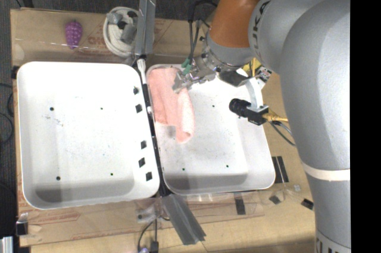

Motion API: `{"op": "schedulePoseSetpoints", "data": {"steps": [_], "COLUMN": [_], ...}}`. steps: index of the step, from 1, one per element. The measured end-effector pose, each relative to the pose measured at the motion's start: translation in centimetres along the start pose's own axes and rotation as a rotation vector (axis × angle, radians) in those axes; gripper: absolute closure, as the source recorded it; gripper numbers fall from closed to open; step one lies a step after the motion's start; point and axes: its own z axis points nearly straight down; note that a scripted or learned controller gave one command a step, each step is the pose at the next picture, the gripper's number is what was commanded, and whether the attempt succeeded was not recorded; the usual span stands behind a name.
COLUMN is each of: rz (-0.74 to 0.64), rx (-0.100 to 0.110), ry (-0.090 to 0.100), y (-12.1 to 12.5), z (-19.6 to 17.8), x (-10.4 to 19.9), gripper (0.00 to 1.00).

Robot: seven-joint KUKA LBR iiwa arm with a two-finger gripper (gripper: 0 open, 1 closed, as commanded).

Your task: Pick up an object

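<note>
A pink cloth (171, 106) lies folded along the left side of the right bin (229, 153), running from the back corner down toward the middle. My gripper (186, 77) reaches in from the right at the bin's back edge. Its tips sit at the upper right end of the cloth, touching or just above it. The wrist and orange band block the view of the finger gap, and no part of the cloth looks lifted.
The left bin (77, 133) stands beside the right one, with a grey divider with black clips (144, 127) between them. A purple object (73, 34) and a white coil of cable (121, 30) lie on the bench behind the left bin. The arm covers the right side.
</note>
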Motion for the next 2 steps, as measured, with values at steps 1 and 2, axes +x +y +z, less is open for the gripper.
{"op": "schedulePoseSetpoints", "data": {"steps": [1,2], "rz": [-0.017,-0.050], "rx": [0.001,-0.002], "ry": [-0.001,-0.001], "y": [1.72,2.44], "z": [2.64,2.51], "x": [-1.35,-1.97], "gripper": [1.00,1.00]}}
